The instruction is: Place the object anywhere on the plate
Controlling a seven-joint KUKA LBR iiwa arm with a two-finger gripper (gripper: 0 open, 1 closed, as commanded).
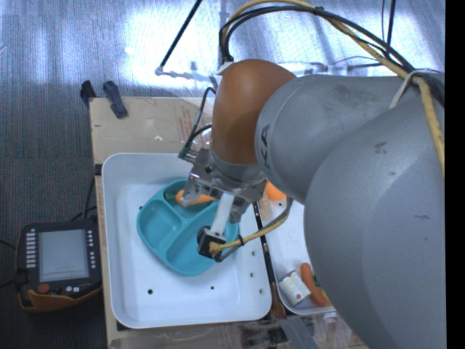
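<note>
Tool [195, 195] sits low over the teal plate [163, 231], at the plate's upper compartment, w/ the grey arm [349, 195] and its orange band [243, 111] stacked right above it and blocking most of the view. Orange object [190, 197] shows as a small strip directly under/at the tool tip, seen through the tool's frame. Looks like it lies in or just over that upper compartment, but can't tell if it's resting on the plate or lifted. Whether the tool is wide, narrow or clamped on the object: can't tell, tips are hidden by the wrist housing.

Key relation: object is basically at the tool, not off to a side; its long axis seems to run roughly left-right across the view, approx. crosswise to the tool. Plate is directly below the tool, so no lateral travel looks needed. Judgement: if the object is carried, next move is just a release and straight lift; if it's already lying there, task is near done.

Plate sits in the left white bin [123, 195], on the side of the tool away from the arm base. Other bin [285, 264] is on the arm side of the tool, holding a white cup-like item [294, 288] and a second orange piece [315, 285]. Another orange bit [274, 191] peeks out just beside the wrist. Pendant [59, 262] lies off the desk [138, 126], well apart from the tool.
</note>
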